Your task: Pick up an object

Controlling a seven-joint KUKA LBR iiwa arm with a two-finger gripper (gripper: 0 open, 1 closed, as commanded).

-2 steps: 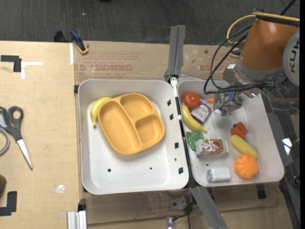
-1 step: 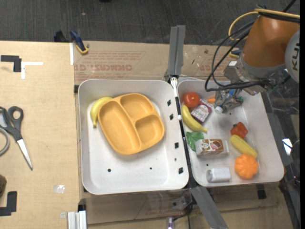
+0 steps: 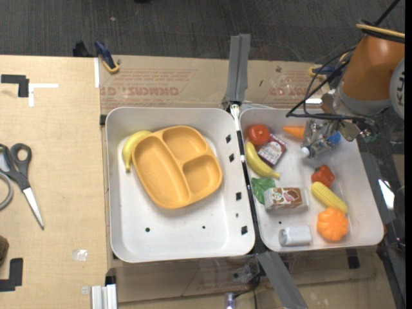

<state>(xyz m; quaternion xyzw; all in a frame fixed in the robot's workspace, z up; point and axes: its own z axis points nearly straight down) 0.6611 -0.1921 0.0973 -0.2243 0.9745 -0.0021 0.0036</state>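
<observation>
Toys — tomato (image 3: 259, 133), banana (image 3: 258, 161), corn (image 3: 329, 196), pumpkin (image 3: 332, 224) — fill right bin (image 3: 367, 172); left bin (image 3: 122, 224) holds tray (image 3: 175, 166); jaws' state unclear.

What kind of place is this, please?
Probably a robotics lab bench set up for grasping trials: a robot arm reaches over two white bins holding toy food, such as a plastic corn cob, with scissors lying nearby.

Grey arm (image 3: 380, 76), orange band, seemingly black cables.
</observation>
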